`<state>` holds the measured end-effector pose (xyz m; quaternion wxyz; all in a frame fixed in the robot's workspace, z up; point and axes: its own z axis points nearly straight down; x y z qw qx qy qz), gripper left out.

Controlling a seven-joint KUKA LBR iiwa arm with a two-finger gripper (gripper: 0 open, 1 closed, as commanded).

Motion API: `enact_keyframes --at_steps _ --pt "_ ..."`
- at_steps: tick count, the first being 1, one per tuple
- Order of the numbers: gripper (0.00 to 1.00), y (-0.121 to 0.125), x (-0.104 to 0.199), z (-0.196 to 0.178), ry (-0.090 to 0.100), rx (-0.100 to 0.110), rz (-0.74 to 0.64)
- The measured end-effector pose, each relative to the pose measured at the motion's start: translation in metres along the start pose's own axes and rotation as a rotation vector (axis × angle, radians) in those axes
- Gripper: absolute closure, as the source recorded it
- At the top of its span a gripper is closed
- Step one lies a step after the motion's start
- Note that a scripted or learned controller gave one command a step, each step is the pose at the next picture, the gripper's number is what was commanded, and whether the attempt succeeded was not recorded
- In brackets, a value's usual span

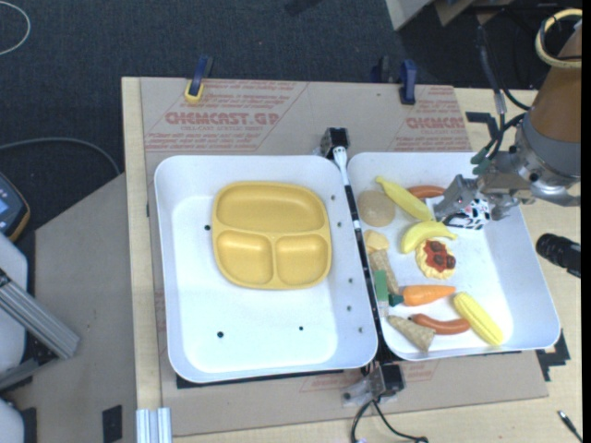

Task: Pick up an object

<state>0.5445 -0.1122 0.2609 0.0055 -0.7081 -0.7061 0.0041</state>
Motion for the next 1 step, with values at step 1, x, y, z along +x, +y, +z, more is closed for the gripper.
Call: enact_keyframes --at_steps 1 --pt "0.0 0.0021 0.0003 -0.0068 -0.002 -0.013 -0.003"
